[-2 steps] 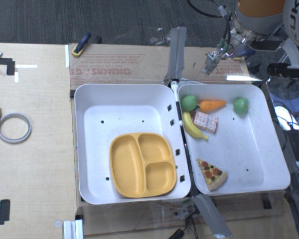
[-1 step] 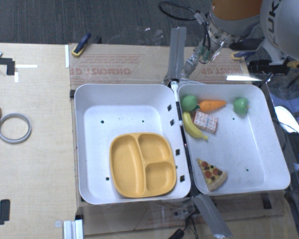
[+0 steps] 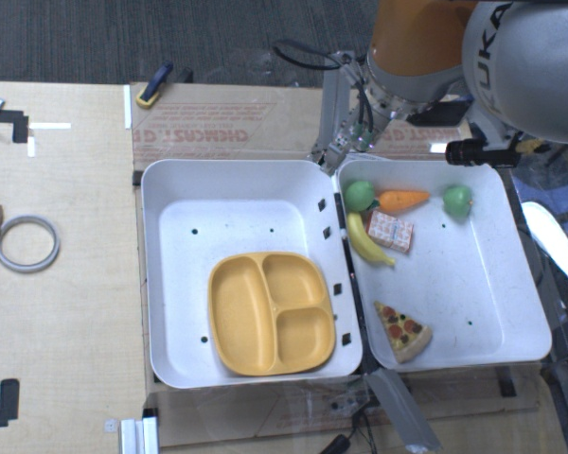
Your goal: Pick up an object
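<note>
You have the gripper (image 3: 346, 145) hanging at about 12 o'clock of the scene, just over the back rims where the two bins meet. Nothing sits between its fingers; whether they are spread or closed you cannot tell from this angle. The grey arm (image 3: 511, 55) with its orange band (image 3: 417, 26) comes in from 1 to 2 o'clock.

In the right bin (image 3: 492, 301), the objects crowd the 10 to 12 o'clock part. A green ball (image 3: 360, 195) lies hard against the left wall near the back corner. An orange carrot (image 3: 402, 199) lies just beside it, pointing toward 3 o'clock. A second green ball (image 3: 457, 200) sits apart from the carrot, near the back wall. A yellow banana (image 3: 364, 240) runs along the left wall, touching or almost touching a pink-and-white block (image 3: 391, 231) on its 3 o'clock side. A pizza slice (image 3: 402, 331) lies alone at 7 o'clock, near the front rim. The bin's floor from 2 through 5 o'clock is bare, giving you open room there.

The left bin (image 3: 170, 253) holds a yellow divided plate (image 3: 270, 312) at its 5 o'clock, close to the front and right walls; bare floor lies toward 9 to 12 o'clock.

On the bench (image 3: 57, 348) at 9 o'clock lies a tape roll (image 3: 26, 243), well apart from the bins.
</note>
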